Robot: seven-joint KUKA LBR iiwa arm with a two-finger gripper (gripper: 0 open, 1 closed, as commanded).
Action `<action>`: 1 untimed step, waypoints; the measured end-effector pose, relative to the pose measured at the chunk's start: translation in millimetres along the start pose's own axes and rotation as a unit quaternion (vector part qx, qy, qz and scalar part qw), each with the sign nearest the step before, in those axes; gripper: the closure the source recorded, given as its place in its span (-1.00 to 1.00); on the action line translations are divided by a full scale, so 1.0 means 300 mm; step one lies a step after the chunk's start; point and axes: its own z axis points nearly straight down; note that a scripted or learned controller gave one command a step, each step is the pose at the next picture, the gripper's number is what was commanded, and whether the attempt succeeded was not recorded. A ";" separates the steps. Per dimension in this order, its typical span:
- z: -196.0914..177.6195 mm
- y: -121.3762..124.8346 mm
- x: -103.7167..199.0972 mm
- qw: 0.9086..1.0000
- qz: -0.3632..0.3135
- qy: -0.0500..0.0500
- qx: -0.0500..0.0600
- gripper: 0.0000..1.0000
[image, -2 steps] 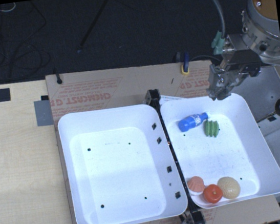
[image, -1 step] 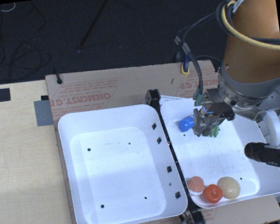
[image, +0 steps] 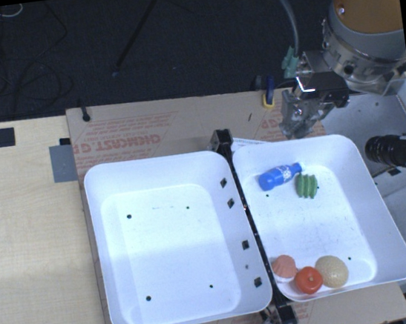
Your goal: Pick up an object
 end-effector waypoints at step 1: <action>0.376 -0.096 -0.264 1.000 0.006 -0.002 0.013 1.00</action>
